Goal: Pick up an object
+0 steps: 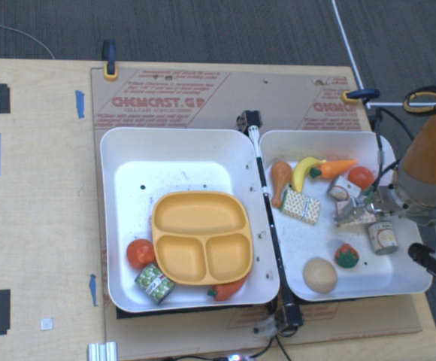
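My gripper [351, 213] reaches into the right bin [368, 283] from the right and hangs low over its middle. Around it lie a small grey-white piece [340, 192] just above it, a red tomato [360, 177], a small can [383, 238] to its right and a strawberry [346, 256] below it. Further left in the same bin are a checkered packet [301, 206], a brown drumstick [280, 179], a banana [304, 171] and a carrot [335, 168]. A beige egg [320, 274] rests near the front wall. I see nothing held in the gripper.
The left bin [165, 153] holds a yellow divided plate [201, 235], a red tomato [140, 253], a green packet [153, 283] and a red pepper [227, 291] tucked under the plate's edge. A black clip [249, 120] sits on the shared rim at the back.
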